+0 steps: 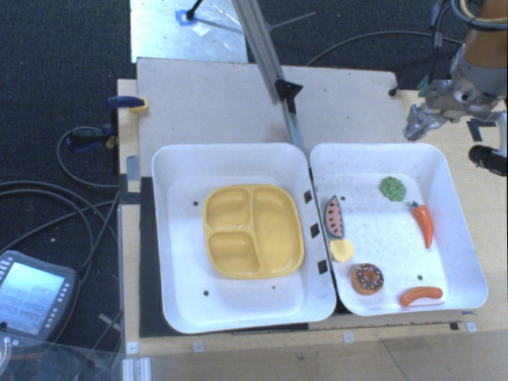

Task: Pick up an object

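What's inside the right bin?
Right bin holds a green broccoli-like piece, carrot, watermelon slice, yellow piece, donut and sausage. Nothing looks covered.

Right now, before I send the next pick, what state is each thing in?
Claw: above the right bin's far rim, nothing seen in it.
Yellow divided plate: flat in the left bin, compartments bare.
Watermelon slice: lying against the right bin's left wall.
Green broccoli: loose.
Carrot: lying flat.
Donut: flat, hole up.
Sausage: lying flat.
Yellow piece: beside the watermelon slice.
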Available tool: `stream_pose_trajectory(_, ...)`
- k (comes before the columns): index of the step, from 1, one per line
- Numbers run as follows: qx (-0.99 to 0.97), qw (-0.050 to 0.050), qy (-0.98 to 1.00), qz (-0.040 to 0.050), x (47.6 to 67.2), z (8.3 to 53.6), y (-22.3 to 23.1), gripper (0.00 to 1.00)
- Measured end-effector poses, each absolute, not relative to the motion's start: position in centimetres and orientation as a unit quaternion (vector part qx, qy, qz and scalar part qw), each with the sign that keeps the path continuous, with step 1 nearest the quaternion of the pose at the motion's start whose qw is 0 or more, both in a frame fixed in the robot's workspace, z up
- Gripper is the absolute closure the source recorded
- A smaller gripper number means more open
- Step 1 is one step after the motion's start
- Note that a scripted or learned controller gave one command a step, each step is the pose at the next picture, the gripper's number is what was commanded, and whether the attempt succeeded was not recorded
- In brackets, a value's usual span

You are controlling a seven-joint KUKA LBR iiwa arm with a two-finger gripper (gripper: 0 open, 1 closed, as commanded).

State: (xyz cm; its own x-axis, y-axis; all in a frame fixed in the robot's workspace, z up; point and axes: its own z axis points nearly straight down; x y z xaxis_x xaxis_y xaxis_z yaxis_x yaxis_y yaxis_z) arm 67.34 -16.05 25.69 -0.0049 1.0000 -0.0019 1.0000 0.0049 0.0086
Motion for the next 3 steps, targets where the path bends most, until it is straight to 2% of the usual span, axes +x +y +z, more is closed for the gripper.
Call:
stream_pose_trajectory(2,0.703,-0.001,0.711,0.0013,64.4,26.7,-5.2,1.0)
stream_pose_trajectory(3,0.703,-0.001,0.711,0.0012,63.8,26.9,0.1,1.0)
